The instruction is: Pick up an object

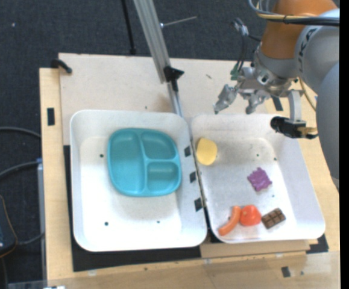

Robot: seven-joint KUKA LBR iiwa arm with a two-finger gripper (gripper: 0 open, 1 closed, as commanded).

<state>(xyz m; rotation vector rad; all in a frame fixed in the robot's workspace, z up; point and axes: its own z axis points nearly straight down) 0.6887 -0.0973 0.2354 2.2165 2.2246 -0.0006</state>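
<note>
Gripper (239, 101) hangs over the right bin's (298, 161) top edge, fingers spread, nothing in them. Yellow piece (207, 152), purple piece (259, 179) sit below.

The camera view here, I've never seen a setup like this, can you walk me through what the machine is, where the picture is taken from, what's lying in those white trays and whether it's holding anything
This is a single picture from a camera fixed above a workbench, looking down at a slant. The grey machine with the orange band at the upper right is a robot arm. At its end is a two-finger gripper, the part that grasps things. It hangs open over the far edge of the right bin, with nothing between its fingers.

Two shallow white bins sit side by side. The left bin holds a teal divided plate. The right bin holds a yellow object near its left wall, a small purple object, an orange toy and a brown block near the front edge.

The job is to pick up an object; none is picked up yet.
</note>
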